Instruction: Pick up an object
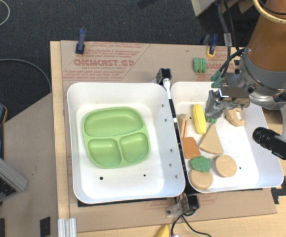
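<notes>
- The gripper hangs over the upper middle of the right bin, just right of the toy corn cob; whether it is clenched or released cannot be told, and nothing can be seen in its grasp.
- The grey arm with its orange band reaches in above the right bin's far right corner.
- The corn cob lies lengthwise near the right bin's left wall, with a thin orange stick just left of it.
- Below the cob, toward the right bin's near edge, sit an orange block, a tan wedge, a green broccoli piece, and two tan round pieces.
- A pale torn-looking piece lies just right of the gripper, in the right bin's upper part.
- The left bin, touching the right bin's left wall, holds a green divided plate.
- A small green ribbed toy rests on the cardboard sheet beyond the right bin's far edge.
</notes>
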{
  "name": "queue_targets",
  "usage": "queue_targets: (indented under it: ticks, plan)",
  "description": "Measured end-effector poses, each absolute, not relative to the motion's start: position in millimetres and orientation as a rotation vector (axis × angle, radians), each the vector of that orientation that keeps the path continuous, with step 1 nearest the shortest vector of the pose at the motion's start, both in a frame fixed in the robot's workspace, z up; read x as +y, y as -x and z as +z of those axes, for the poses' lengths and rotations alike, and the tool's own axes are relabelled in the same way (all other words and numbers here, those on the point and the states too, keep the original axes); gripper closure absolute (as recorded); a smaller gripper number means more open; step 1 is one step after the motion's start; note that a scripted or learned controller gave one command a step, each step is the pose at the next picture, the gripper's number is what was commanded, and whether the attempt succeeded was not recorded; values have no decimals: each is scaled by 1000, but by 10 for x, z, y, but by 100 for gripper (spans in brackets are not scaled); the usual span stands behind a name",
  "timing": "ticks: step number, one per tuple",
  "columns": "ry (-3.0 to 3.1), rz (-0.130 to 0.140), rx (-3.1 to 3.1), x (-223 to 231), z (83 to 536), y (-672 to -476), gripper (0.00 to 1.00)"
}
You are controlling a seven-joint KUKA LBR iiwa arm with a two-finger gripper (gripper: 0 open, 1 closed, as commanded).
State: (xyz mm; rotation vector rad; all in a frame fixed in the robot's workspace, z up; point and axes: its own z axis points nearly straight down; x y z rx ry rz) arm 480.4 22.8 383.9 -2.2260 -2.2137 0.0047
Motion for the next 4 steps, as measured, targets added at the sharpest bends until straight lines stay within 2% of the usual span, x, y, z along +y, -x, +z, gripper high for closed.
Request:
queue_targets:
  ticks: [1,2,3,4]
  plan:
    - [2217,5,-2221,444,3427,-5128,100]
    - [2224,7,-2213,-63,3044,-5028,100]
    - [2215,-6,-2229,849,3274,-4883,100]
    - [2228,-14,-2226,525,4210,-4798,100]
